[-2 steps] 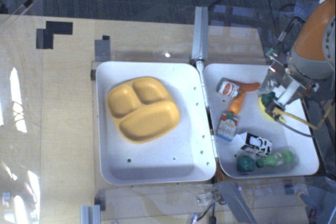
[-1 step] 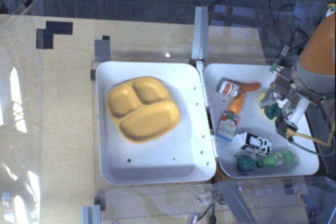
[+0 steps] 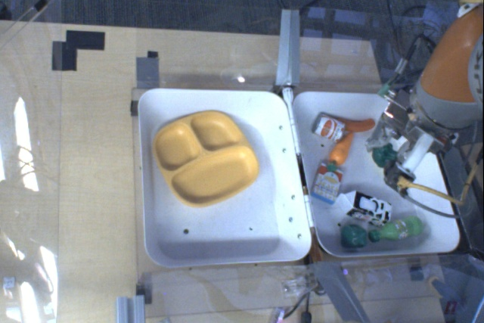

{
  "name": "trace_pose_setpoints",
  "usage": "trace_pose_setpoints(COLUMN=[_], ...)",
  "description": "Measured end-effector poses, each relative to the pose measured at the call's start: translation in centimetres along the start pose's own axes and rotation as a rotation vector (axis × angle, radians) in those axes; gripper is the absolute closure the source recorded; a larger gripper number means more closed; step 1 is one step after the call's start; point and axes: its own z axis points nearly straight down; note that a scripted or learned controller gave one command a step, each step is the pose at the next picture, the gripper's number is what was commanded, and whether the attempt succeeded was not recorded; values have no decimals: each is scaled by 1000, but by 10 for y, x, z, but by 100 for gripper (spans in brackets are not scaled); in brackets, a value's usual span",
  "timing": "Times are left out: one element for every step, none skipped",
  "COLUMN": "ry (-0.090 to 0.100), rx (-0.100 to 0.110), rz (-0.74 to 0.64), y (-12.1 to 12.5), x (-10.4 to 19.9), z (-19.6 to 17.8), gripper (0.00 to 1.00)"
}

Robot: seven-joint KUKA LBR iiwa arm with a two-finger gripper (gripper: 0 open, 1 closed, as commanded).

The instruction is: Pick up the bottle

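- The bottle (image 3: 392, 230), green and lying down, rests in the near right corner of the right bin (image 3: 446, 185), with its long axis running left to right and slightly tilted.
- The gripper (image 3: 389, 163) hangs over the right side of the same bin, so the bottle lies nearer to the viewer than it, almost straight toward the near edge.
- Whether the pincer is wide or narrow, I cannot tell; it holds nothing that I can see.
- The arm (image 3: 454, 72) reaches in from the right, wrist bent downward over the bin.
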Motion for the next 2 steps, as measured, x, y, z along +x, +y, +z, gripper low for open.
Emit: trace_pose_setpoints(ry=[1,0], rx=[-1,1], rz=[34,70], y=[-13,-13], x=[3,25], z=[-14,-6], gripper=[100,100])
